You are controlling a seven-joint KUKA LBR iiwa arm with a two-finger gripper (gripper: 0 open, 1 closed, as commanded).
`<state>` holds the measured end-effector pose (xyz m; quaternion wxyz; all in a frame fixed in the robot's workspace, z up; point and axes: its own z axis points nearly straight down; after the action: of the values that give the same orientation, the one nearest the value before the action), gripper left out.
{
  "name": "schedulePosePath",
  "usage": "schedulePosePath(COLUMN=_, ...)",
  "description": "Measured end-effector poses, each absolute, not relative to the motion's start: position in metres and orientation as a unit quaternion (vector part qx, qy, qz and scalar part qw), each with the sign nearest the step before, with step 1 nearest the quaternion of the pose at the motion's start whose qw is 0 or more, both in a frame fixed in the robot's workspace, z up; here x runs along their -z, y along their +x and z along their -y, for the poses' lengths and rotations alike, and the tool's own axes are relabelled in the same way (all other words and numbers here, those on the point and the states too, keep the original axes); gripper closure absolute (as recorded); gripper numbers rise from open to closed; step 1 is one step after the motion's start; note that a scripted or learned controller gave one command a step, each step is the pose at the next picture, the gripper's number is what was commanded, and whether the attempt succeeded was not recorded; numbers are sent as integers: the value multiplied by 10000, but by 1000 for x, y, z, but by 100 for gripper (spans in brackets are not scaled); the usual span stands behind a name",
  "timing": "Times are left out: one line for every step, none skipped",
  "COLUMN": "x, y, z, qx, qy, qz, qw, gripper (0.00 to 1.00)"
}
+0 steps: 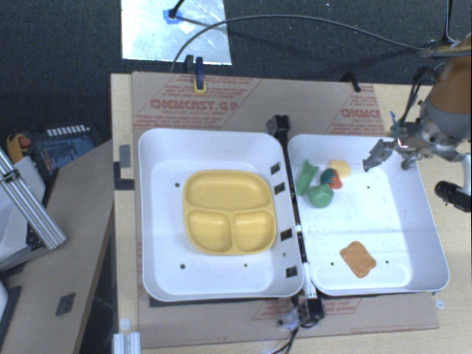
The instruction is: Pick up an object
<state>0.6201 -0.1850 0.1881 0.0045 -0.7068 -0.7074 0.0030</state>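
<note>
A: What do we have in the left bin (158,198)?

B: We see one thing there, a yellow divided tray (228,211) with three compartments, lying flat near the middle. The compartments look bare to us.

A: And the right bin (413,220)?

B: Near its upper left corner we find a small cluster: a green leafy piece (306,175), a rounder green piece (321,195) just below it, a small orange-red piece (333,180) touching them, and a pale yellow piece (340,168) just behind. Well apart, toward the near side of the bin, lies a flat orange-brown piece (358,258) like a biscuit, on its own.

A: Where do we see the gripper (391,153)?

B: Over the upper right part of the right bin, to the right of the cluster and not touching it. The arm (450,102) reaches in from the right edge of the desk (125,124).

A: Can we tell how the jaws stand?

B: Not surely. We make out two dark fingers, one on each side, but we cannot tell how far apart they are. We see nothing between them.
</note>
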Motion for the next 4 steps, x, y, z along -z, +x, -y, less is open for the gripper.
schedulePosePath(x=-195, y=623, z=185, qx=4, qy=-7059, qz=7084, qw=-8, gripper=0)
schedulePosePath(x=-138, y=624, z=193, qx=-8, qy=-7067, qz=7075, qw=8, gripper=0)
schedulePosePath(x=-87, y=625, z=193, qx=-2, qy=-7065, qz=7077, qw=1, gripper=0)
schedulePosePath(x=-101, y=626, z=193, qx=13, qy=-7062, qz=7080, qw=-26, gripper=100)
